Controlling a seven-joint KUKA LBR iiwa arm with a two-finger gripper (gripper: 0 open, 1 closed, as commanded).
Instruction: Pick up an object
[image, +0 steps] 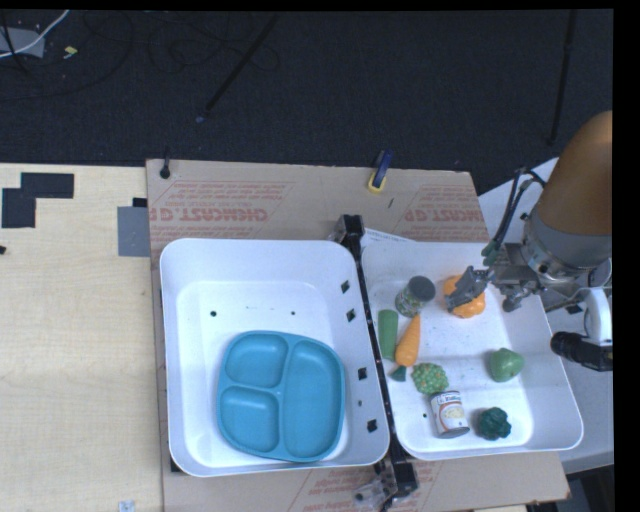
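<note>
Gripper low in right bin, over orange toy, positioned for grasp; finger state unclear.

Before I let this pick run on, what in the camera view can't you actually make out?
- Gripper: finger state too small and dark to read in the camera view, so any hold on the orange object stays unsettled.
- Orange object: its upper part is covered by the gripper.
- Small can: label print too small.
- Arm: cut off by the right edge.
</note>
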